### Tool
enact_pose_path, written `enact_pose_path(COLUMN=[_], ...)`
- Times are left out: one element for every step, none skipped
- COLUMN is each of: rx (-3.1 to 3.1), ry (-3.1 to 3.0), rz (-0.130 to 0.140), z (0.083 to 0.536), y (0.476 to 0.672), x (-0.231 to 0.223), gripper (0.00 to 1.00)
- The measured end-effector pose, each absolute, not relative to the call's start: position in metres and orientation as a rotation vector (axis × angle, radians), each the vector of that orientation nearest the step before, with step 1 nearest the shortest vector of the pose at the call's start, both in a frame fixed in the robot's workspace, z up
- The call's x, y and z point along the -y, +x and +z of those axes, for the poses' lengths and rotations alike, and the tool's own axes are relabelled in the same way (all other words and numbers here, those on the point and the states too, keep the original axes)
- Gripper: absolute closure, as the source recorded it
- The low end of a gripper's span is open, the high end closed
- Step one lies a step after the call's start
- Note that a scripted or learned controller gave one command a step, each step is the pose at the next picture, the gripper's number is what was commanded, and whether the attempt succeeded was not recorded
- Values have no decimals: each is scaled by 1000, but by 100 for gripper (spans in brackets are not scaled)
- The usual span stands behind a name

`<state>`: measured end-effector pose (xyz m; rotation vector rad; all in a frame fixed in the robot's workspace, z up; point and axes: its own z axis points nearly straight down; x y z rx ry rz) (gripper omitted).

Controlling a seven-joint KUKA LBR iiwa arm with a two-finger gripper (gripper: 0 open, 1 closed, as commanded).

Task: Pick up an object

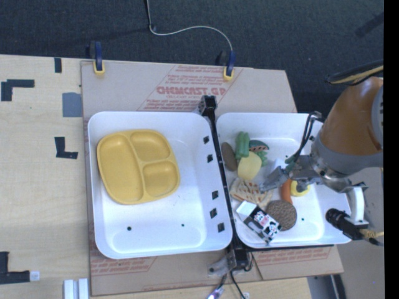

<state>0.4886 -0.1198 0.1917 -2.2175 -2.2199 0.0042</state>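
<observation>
Two white bins (100, 167) occupy the bench. Gripper (274, 178), reaching from the right, sits low among clutter: yellow fruit (249, 166) just left, brown disc (283, 213) below; yellow tray (137, 165) well left.

The arm (349, 129) reaches in from the right, wrist bent down, its hand (277, 178) lowered leftward.

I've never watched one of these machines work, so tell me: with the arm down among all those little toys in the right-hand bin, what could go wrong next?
The toys lie packed together, so the gripper may nudge or pinch the wrong one: the yellow piece, the orange piece and the brown round piece all sit close by. A grab could also slip and come up with nothing. The yellow tray in the left bin looks out of harm's way.
</observation>
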Motion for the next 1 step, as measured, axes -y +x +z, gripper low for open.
enact_pose_path(rx=[2222], ry=[-2224], rz=[5], z=[80], y=[483], x=[122], gripper=[0])
